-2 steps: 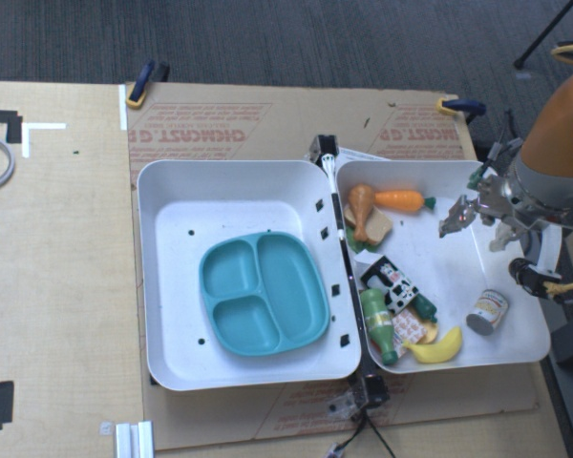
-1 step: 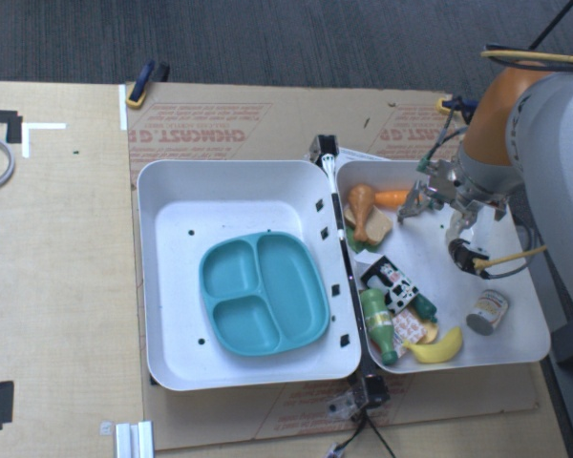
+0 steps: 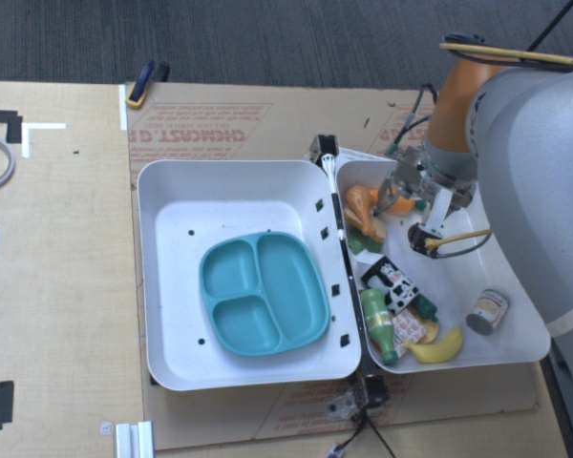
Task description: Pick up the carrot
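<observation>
The carrot [image 3: 363, 210] lies in the right bin [image 3: 516, 346], up in its near-left corner close to the wall that divides it from the left bin [image 3: 162, 256]. It looks like a toy: orange, smooth and a bit glossy, with a green tuft at its lower end. I'd guess it weighs next to nothing and is stiff enough to squeeze without harm, though that slick tapered body could squirt out of a pinch. The thick middle, taken across its width, seems the safest place to hold; the green end looks too thin and floppy.

The claw [image 3: 398, 197] hangs just beside the carrot on its right, low in the bin (whether it is open or closed I can't tell, with wrist and cables crowding over it). Something orange shows right at the tip, but I can't say if that is part of the carrot or another piece, nor if anything is actually being gripped.

The big grey arm [image 3: 530, 179] covers the bin's upper right. The carrot's edge against the bin wall is hard to separate from the shadow there. Lower down sit a green bottle [image 3: 375, 318], a banana [image 3: 437, 345], a small can [image 3: 487, 311] and a black-and-white patterned thing [image 3: 393, 286] I can't identify. The blue divided plate [image 3: 265, 294] rests alone in the left bin.
</observation>
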